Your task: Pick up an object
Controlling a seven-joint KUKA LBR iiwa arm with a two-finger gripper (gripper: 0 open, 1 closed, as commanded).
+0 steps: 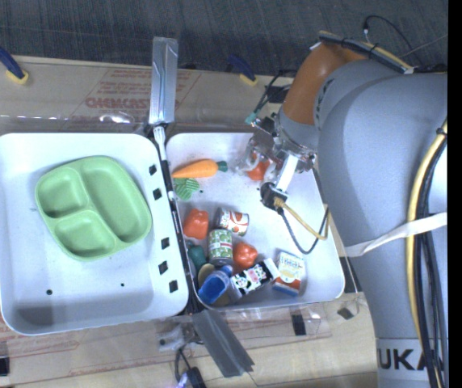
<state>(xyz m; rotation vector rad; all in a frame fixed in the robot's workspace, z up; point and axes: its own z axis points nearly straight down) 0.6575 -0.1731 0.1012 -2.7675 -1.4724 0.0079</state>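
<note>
Orange-red, small and rounded: the toy piece (256,169) under the end effector (262,162) in the right bin's (325,253) upper right is your likeliest pick. It looks like light, hard, smooth plastic, so expect it to skid; take it across its narrowest width, low on the body. Whether the end effector is spread or closed, or has anything in it, you cannot tell from this angle; wrist hardware covers it.

Just left lies a toy carrot (195,169), long and tapered, best taken mid-length. A green ridged piece (186,187) sits below it by the bin wall.

Lower down, clutter: a red-orange pepper-like toy (196,224), two small tins (233,221) (220,245), a red tomato-like toy (245,255), a cow-print carton (250,277), a small box (290,270) and a blue cup (214,288), packed touching. Steer clear there.

The left bin (21,297) holds a green divided plate (92,207).
</note>
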